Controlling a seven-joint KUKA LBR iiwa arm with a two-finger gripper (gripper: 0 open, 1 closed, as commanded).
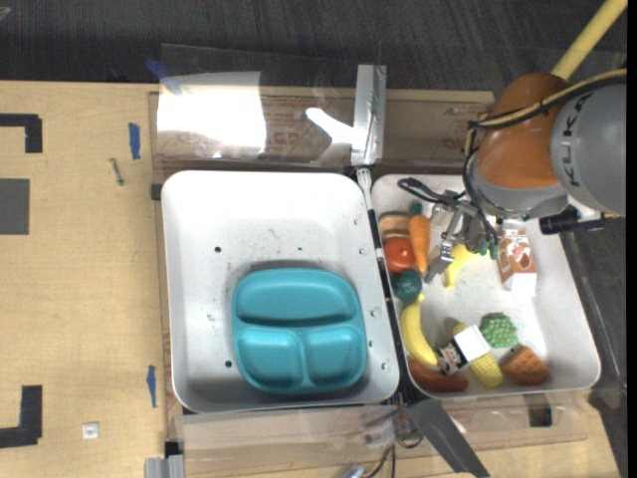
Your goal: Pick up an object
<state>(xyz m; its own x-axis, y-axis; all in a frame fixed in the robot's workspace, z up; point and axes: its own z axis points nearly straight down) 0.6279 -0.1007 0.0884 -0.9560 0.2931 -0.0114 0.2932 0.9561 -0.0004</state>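
My gripper point(460, 242) hangs low over the back middle of the right bin point(572, 307), below the arm's orange band. A small yellow piece point(454, 265) lies right under its tip; I cannot see whether it is held. Just left of the gripper lie an orange carrot point(419, 242), a red tomato point(400, 255) and a dark green item point(406, 287). A white and red carton point(516, 259) sits to the gripper's right. Toward the front lie a banana point(417, 335), a green bumpy item point(498, 329), a corn cob point(486, 369) and a small white box point(466, 347).
The left bin point(199, 267) holds a teal divided plate point(299, 329) near its front. A brown bun point(526, 365) and a red item point(438, 379) rest at the right bin's front wall. A metal post point(369, 113) stands behind the divider between the bins.
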